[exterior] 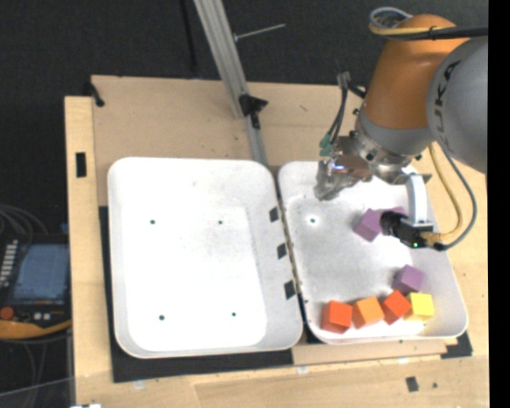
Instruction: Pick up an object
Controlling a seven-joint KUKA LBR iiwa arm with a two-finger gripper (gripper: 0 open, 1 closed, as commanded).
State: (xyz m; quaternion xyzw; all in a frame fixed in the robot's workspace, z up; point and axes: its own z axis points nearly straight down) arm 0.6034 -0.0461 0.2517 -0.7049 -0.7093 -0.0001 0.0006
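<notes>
Right bin (323,253): we count two purple blocks (370,224) mid-bin, and orange blocks (337,315) and a yellow block (422,304) along its near edge. Gripper (330,181) over its far-left corner; grip probably empty, but we cannot tell.

Wooden bench (187,117), dark floor (68,24) (carpet-like), slanted metal pole (225,53)

Two white bins (195,253) counted on bench. Blocks counted in right bin: two purple (370,224), three orange (337,315), one yellow (422,304).
</notes>
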